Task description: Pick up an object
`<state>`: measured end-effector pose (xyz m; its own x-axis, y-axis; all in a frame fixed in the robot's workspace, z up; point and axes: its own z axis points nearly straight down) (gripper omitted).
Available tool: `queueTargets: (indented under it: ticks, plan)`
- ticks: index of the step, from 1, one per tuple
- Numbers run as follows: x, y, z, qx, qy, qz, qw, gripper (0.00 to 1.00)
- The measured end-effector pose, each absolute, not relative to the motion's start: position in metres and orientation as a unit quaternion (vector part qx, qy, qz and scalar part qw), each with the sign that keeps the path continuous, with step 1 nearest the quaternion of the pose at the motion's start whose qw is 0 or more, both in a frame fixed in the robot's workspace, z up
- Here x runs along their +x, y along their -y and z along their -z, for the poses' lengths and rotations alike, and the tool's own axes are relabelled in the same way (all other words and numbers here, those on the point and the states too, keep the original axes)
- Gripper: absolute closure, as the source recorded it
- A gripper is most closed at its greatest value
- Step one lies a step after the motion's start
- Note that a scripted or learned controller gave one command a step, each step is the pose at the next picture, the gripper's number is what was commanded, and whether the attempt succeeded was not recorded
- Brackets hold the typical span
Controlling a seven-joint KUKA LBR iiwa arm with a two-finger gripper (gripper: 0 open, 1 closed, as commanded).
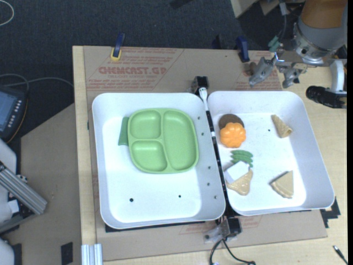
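Nearest the camera, 2 wedges (283, 184) and the pumpkin (232, 134) lie in the right bin (314, 148); the gripper (274, 70), jaws spread and holding nothing, hangs beyond its far rim.

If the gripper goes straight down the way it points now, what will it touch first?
Probably the cardboard board behind the right bin, or that bin's far rim. The gripper hangs open beyond the food items, but depth is hard to judge from this slanted view.
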<state>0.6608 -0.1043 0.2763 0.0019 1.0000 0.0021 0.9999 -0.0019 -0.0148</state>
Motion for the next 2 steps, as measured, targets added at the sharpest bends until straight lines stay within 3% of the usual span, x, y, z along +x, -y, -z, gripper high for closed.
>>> queueTargets:
  ticks: [1, 2]
  plan:
    - [0.663, 0.104, -0.285, -0.707, 0.707, -0.0003, 0.001, 0.0]
    - [0.659, 0.099, -0.222, -0.707, 0.707, -0.0024, 0.003, 0.0]
